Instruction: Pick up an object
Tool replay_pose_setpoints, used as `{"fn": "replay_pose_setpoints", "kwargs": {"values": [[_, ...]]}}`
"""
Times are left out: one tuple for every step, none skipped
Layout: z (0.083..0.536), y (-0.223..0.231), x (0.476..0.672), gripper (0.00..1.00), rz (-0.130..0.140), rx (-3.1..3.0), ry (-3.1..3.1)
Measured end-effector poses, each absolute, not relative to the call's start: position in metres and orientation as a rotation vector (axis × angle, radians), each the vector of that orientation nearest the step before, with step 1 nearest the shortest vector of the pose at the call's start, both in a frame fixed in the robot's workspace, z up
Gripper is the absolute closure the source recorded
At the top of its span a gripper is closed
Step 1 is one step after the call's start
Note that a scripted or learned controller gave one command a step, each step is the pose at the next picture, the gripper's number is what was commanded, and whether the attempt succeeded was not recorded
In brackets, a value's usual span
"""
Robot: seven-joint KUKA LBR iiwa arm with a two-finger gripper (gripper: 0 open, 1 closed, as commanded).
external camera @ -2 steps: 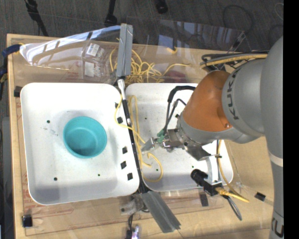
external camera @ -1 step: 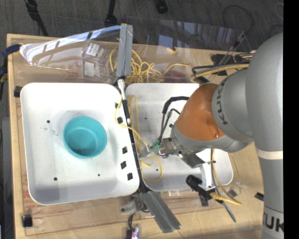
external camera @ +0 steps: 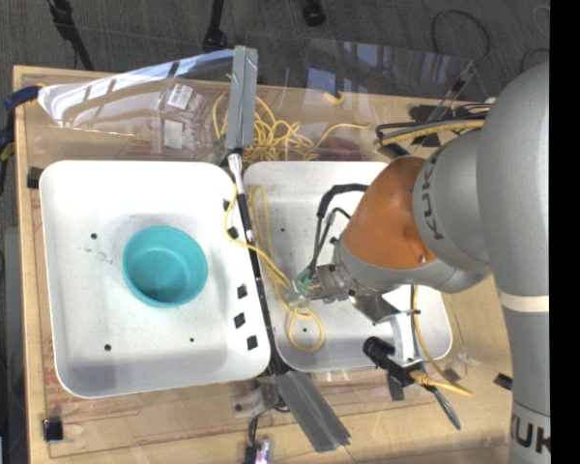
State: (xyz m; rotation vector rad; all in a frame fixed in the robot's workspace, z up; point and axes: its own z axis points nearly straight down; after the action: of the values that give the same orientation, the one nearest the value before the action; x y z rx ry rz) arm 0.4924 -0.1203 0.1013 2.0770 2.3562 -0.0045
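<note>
- Looking down at a slant, the camera view takes in a wooden bench (external camera: 126, 419) on which two shallow white bins with rounded corners and smooth, matte floors are set side by side.
- A teal bowl (external camera: 165, 265), round, smooth and glossy, is seen upright near the middle of the left bin (external camera: 87, 356).
- The right bin (external camera: 290, 187) is largely covered by the arm; yellow cable (external camera: 307, 332) is looped on its floor near the front, and more yellow cable is tangled on the bench behind both bins.
- A clear plastic sheet (external camera: 126, 95), creased and reflective, is laid across the back of the bench, behind the left bin.
- The arm (external camera: 483, 211), grey and smooth-cased with an orange band above the wrist, is reached in from the right and bent down over the right bin.
- The gripper (external camera: 314, 283) is lowered into the right bin, just above the yellow loop; its end is hidden under wrist and wiring, so whether it is spread or pressed together cannot be told, and nothing is seen held.
- The bowl is well apart from the gripper, in the other bin.
</note>
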Motion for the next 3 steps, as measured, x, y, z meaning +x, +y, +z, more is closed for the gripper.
{"fn": "replay_pose_setpoints", "kwargs": {"values": [[0.1014, -0.1203, 0.4924, 0.0, -0.005, 2.077, 2.356], [0.1108, -0.1199, 0.4932, 1.0, -0.006, 2.069, 2.364], [0.1108, -0.1198, 0.4932, 0.0, -0.006, 2.069, 2.363]]}}
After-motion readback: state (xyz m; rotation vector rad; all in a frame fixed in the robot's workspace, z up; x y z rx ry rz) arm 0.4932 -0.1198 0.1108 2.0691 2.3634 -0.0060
